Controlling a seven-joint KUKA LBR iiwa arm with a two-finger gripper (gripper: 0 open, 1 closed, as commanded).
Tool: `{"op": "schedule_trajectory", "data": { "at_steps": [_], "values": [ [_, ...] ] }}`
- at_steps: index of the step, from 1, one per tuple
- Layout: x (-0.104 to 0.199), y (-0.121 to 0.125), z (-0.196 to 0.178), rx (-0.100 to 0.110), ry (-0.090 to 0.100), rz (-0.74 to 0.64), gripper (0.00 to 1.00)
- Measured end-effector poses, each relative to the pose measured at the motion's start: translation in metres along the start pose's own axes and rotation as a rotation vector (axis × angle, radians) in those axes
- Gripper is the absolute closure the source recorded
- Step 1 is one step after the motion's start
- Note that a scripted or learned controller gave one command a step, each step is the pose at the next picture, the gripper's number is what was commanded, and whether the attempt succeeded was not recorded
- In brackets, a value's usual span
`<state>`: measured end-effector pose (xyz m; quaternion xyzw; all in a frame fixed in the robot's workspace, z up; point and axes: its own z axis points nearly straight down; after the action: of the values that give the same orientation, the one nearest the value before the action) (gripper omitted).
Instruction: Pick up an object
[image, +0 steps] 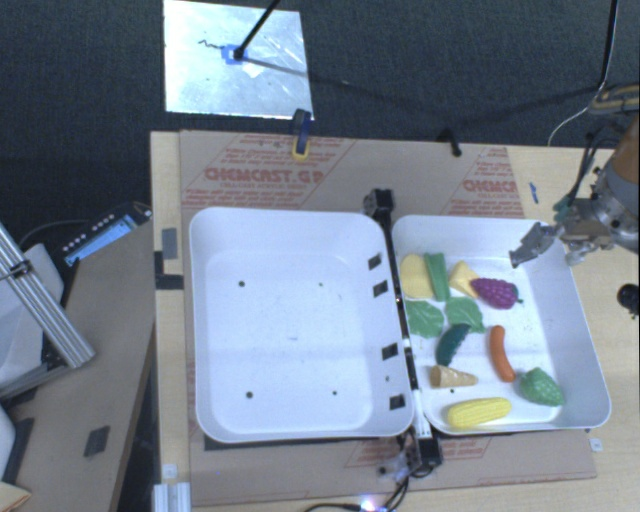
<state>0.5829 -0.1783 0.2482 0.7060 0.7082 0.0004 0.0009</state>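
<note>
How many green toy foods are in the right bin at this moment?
5, though overlaps may hide more: a green stick near the far left, two leafy pieces mid-left, a dark cucumber below them, and a lumpy green one near the front right.

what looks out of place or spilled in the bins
Nothing stands out. The toy foods, among them the corn cob, purple grapes and orange carrot, all lie loose inside the right bin; none hangs over a rim. The claw sits above that bin's far right corner.
</note>
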Motion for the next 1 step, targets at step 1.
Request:
{"op": "schedule_trajectory", "data": {
  "at_steps": [1],
  "values": [
    [0.0277, 0.0386, 0.1162, 0.005, 0.002, -0.005, 0.00]
  ]
}}
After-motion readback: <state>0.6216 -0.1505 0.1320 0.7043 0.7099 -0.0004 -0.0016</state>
